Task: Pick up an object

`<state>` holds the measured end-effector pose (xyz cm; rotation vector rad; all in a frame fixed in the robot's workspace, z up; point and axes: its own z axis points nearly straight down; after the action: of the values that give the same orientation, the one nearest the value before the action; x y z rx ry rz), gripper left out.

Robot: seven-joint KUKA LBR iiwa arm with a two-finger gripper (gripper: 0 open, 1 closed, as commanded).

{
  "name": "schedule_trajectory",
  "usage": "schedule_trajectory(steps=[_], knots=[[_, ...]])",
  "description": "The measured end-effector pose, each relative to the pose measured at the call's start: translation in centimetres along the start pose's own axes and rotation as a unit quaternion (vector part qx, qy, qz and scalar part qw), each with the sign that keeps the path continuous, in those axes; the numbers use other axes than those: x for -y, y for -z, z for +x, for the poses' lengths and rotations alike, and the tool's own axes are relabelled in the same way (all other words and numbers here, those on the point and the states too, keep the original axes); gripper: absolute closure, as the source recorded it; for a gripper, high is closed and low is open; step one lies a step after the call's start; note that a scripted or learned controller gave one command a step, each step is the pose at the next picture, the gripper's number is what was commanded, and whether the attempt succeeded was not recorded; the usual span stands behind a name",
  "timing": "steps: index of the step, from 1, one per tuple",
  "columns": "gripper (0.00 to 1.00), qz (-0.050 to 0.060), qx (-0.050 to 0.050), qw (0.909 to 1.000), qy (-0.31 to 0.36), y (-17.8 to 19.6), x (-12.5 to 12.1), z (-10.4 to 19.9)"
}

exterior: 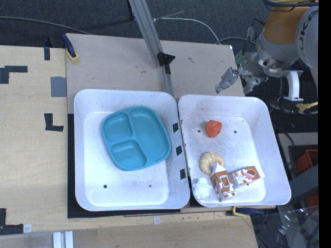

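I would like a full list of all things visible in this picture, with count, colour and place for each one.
bins: two, white, side by side on the bench
plate: one, blue, with three compartments, in the left bin
round object: one, orange-red, upper middle of the right bin
pastry: one, pale tan, ring-like, middle of the right bin
carton: one, white and brown-red, crumpled, lower part of the right bin, next to the pastry
clamp: one, blue and yellow, at the board's upper left corner
metal rail: one, grey, slanting above the bins
arm: one, grey with orange band, upper right
pincer: one, grey, above the right bin's upper edge
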<state>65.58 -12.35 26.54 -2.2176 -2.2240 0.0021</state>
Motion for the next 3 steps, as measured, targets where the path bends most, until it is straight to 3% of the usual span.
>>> schedule_trajectory(steps=[1, 3], knots=[[0.00, 0.000, 0.000, 1.0000, 0.000, 0.0, 0.0, 0.0], [0.00, 0.003, 0.000, 1.0000, -0.001, -11.7, 0.5, 0.6]])
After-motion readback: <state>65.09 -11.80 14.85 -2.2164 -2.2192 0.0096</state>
